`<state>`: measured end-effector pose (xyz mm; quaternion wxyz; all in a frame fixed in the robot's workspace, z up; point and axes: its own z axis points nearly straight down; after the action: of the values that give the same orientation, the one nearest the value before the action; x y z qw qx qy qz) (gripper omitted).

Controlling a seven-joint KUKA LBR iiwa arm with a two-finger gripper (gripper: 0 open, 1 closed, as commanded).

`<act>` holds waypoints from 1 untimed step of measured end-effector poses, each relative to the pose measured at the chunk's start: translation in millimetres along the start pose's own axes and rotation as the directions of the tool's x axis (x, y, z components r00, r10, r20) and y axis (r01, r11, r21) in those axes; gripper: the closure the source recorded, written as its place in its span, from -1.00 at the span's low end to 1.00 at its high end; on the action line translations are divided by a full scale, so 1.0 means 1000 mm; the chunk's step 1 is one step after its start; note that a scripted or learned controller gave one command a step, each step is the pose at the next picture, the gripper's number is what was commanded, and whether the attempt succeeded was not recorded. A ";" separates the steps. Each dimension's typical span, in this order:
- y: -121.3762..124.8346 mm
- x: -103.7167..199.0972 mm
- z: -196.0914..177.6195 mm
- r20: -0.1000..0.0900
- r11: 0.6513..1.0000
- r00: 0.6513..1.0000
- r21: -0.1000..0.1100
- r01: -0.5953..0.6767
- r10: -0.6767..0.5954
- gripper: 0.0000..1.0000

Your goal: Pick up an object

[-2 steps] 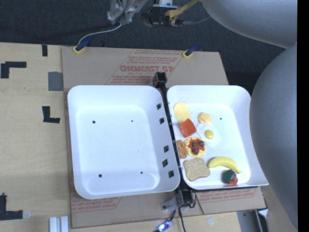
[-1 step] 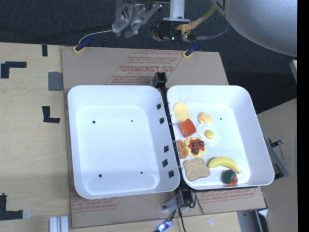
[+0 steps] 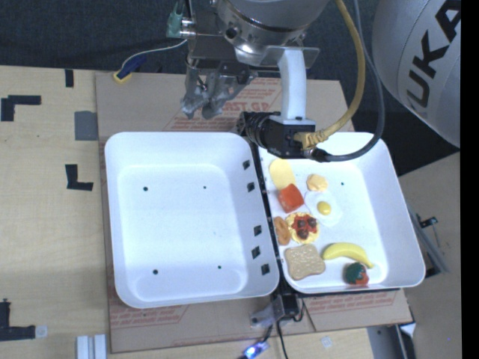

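Toy food pieces lie in the right bin (image 3: 389, 200): a pale yellow slice (image 3: 282, 173), a red block (image 3: 291, 197), a small orange piece (image 3: 317, 182), a fried egg (image 3: 324, 208), a pizza-like piece (image 3: 303, 226), a slice of toast (image 3: 304, 261), a banana (image 3: 346, 253) and a red and green fruit (image 3: 356, 274). My gripper (image 3: 203, 109) hangs high over the cardboard just beyond the far edge of the left bin (image 3: 127, 200). It stands open with nothing between its fingers, well apart from all the food.
The two white bins sit side by side on a cardboard sheet (image 3: 135, 99), joined by a dark-clipped seam (image 3: 262, 223). The food is crowded along the right bin's left and near parts. Wooden bench surface (image 3: 45, 223) lies to the left.
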<state>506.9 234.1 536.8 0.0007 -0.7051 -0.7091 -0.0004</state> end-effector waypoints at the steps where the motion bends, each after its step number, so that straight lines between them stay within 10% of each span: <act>1: -0.023 -0.002 0.246 0.011 1.000 1.000 0.018 -0.004 0.004 1.00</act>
<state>484.3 232.5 290.9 0.0033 -0.7064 -0.7078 0.0096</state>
